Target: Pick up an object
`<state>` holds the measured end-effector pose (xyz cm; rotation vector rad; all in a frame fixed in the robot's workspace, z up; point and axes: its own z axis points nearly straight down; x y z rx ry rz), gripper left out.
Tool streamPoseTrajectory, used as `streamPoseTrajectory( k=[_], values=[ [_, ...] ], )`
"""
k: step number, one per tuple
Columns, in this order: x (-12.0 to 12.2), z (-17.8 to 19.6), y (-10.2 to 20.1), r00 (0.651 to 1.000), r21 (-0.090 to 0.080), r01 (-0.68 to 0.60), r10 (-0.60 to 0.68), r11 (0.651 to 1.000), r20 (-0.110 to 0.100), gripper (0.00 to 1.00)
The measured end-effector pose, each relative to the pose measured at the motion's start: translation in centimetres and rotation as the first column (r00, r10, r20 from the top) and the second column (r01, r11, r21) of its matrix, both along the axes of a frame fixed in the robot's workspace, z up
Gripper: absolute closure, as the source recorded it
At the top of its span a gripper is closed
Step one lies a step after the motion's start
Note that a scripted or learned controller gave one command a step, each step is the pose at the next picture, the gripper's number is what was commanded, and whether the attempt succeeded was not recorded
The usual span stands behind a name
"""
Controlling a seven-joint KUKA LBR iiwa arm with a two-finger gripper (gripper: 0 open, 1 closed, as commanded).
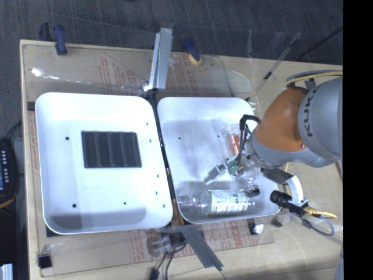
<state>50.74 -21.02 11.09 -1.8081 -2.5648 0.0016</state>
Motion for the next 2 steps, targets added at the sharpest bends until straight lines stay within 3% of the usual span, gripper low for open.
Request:
streamPoseTrajectory(
  k=[1, 2],
  values=[
    [1.6, 7.5, -0.1, 1.000, -0.002, -0.018, 0.018, 1.000, 0.005, 0.00],
    [7.1, 4.5, 0.1, 0.998, -0.002, 0.065, -0.065, 0.998, 0.001, 0.00]
  ],
)
